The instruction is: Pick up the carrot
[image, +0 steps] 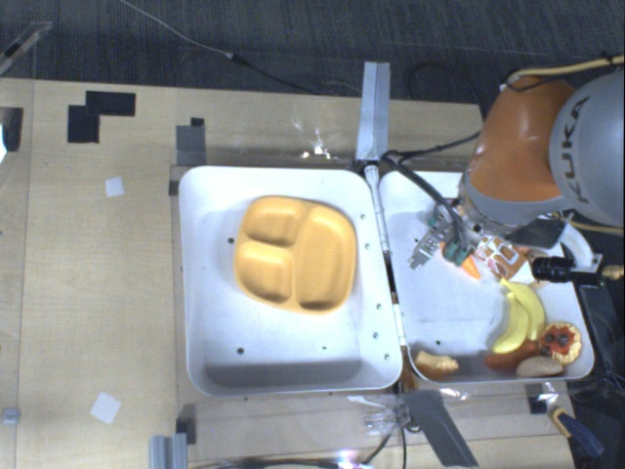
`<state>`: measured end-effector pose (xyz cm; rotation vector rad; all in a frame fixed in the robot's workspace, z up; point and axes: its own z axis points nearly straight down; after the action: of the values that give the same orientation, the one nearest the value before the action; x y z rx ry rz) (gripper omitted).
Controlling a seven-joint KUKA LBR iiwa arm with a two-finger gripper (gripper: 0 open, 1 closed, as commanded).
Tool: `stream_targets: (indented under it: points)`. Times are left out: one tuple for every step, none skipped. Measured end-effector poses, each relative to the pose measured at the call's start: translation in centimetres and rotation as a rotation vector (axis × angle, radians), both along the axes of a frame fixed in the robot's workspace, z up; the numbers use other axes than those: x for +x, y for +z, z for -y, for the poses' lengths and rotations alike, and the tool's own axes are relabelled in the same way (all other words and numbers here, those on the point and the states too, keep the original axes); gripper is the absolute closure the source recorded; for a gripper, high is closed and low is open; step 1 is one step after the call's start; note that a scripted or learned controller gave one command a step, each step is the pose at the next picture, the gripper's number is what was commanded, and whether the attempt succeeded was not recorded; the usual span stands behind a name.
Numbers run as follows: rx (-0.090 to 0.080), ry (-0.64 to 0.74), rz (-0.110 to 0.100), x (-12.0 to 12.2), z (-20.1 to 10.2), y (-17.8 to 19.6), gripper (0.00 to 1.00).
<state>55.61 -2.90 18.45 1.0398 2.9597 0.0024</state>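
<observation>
My arm (547, 145) is big and round. It has a smooth orange band and a grey shell above it, and it comes in over the right bin (430, 306). My claw (437, 242) is a small bunch of grey metal bits and wires that hangs low over the back of that bin. I cannot tell if it is apart or together; it is too small and too mixed up to see.

The carrot (471, 266) is a little orange wedge with a green bit at one end. It lies on the white floor of the right bin, just beside my claw and partly under my wrist. I cannot tell if my claw is touching it.

Near it is a curved, smooth yellow banana (518, 319). Past the banana, in the front corner, sits a round orange thing (561, 340) with dark spots. A lumpy tan piece (437, 364) lies at the front edge.

The left bin (210, 291) is white, shallow and shiny, with round corners. In it sits a yellow plate (295, 252) split into three soft dips.

Both bins rest on a pale wooden bench (88, 291) with black marks and little white squares. Behind the bench is dark grey carpet (293, 8) with a thin cable across it.
</observation>
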Motion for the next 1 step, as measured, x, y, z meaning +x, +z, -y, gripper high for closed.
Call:
stream_targets:
  points:
    - [-0.002,-0.106,0.01,-5.35,7.65,9.7,0.0]
